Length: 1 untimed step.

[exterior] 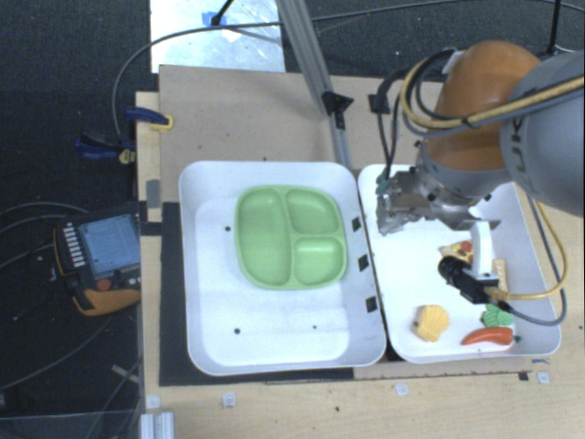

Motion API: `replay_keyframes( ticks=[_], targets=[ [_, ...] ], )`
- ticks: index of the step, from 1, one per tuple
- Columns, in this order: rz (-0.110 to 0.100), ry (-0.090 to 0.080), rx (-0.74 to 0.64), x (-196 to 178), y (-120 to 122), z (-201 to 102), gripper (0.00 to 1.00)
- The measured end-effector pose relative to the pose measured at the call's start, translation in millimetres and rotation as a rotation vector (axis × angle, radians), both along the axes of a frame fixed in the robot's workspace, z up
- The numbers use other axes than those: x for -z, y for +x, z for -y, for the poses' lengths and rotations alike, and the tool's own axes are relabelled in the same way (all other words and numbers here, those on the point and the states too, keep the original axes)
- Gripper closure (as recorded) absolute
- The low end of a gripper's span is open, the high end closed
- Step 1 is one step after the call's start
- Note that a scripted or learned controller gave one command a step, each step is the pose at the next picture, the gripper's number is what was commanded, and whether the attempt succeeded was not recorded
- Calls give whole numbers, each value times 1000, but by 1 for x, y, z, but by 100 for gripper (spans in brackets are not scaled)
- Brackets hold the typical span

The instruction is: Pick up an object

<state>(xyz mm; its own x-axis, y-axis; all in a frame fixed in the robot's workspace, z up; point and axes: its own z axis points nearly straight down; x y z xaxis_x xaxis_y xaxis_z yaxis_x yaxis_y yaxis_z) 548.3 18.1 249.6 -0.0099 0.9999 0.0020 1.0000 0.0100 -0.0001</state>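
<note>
Orange-banded grey arm (484, 99) is highest up, coming in from the right over the right bin (411, 273). Tool (395, 210) sits over that bin's far-left corner, close to the wall shared with the left bin (274, 327); whether it is released or clenched, cannot tell from this angle.

Pickable things are all in the right bin, toward its near-right part: yellow lump (431, 322) on the bin floor, red pepper (487, 337) lying flat near the front rim, green piece (497, 316) just above the pepper, touching or nearly so. Small yellow-red item (454, 251) further back, partly hidden by robot hardware. All of these are well apart from the tool.

Left bin holds a green plate (291, 236) with three compartments, lying flat toward the far side. Both bins rest side by side on the tan counter (247, 108).

Off the counter at left: blue box (105, 245) with cables, blue clamp (146, 117) on the counter edge. Grey pole (302, 35) slants in from the top.
</note>
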Motion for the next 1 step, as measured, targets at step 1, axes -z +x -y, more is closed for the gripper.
replay_keyframes(
  ticks=[1],
  targets=[
    [0, 0, 0, 0, -17, -50, 100]
  ],
)
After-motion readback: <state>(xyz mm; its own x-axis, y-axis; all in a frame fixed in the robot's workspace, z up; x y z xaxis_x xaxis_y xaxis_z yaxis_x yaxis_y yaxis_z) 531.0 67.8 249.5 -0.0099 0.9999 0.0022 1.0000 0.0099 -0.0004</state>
